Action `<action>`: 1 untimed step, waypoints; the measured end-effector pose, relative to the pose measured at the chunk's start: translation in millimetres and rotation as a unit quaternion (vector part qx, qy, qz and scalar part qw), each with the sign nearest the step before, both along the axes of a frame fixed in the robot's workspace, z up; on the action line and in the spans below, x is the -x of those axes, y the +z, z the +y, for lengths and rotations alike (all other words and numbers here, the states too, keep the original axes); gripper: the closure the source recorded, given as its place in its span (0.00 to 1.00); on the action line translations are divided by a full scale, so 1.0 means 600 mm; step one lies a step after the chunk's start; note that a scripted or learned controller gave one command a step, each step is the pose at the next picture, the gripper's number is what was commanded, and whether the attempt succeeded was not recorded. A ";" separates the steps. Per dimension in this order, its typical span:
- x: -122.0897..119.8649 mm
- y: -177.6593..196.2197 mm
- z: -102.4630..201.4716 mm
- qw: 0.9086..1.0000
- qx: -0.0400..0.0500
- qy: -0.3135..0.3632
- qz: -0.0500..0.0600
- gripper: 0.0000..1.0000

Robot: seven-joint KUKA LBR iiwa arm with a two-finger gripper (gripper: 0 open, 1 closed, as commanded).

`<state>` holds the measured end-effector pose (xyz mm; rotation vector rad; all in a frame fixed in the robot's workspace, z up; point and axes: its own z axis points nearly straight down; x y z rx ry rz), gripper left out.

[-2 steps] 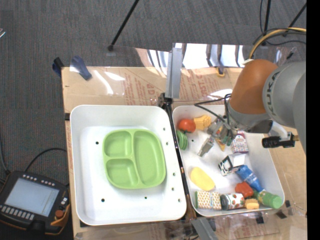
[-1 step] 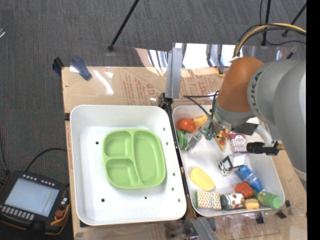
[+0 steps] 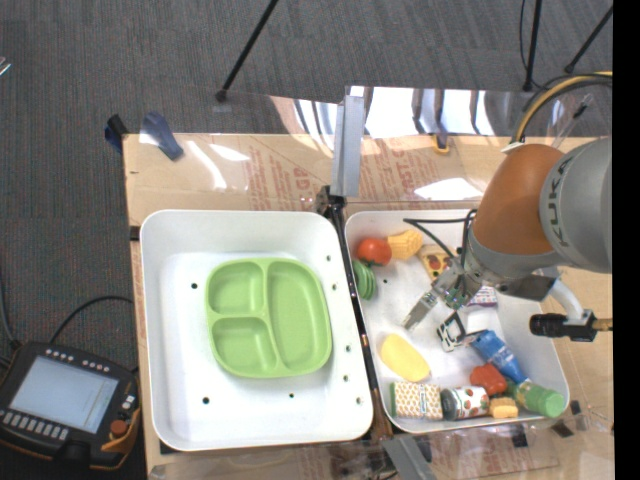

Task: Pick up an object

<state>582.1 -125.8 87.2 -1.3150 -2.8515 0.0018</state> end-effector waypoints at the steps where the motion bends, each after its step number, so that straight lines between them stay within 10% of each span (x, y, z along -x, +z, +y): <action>1: -0.088 0.000 0.059 0.999 -0.001 -0.042 -0.001 0.00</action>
